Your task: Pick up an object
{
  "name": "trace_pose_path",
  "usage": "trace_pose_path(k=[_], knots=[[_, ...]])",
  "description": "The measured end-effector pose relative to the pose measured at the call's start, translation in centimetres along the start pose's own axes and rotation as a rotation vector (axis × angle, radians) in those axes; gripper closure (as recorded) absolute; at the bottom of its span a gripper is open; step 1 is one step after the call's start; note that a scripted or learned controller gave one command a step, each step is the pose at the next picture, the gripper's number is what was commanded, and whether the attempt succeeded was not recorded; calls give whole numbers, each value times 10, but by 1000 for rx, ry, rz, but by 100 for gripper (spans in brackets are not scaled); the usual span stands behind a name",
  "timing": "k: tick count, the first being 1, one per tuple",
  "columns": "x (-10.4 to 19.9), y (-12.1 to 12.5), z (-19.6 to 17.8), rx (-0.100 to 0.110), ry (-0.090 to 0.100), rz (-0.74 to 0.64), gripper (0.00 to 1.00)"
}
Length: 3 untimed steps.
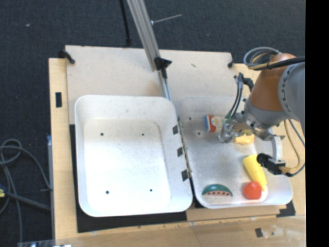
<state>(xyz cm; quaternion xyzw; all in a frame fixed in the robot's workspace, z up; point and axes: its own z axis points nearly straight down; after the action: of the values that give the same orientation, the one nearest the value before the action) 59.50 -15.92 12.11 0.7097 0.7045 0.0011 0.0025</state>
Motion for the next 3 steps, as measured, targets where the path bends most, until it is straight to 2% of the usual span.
trace_pose_path(k=[1, 2, 3], knots=[[-5, 10, -48, -1, 0, -10, 100], [-2, 2, -101, -2, 0, -10, 100], [-5, 8, -166, -4, -1, -11, 100]])
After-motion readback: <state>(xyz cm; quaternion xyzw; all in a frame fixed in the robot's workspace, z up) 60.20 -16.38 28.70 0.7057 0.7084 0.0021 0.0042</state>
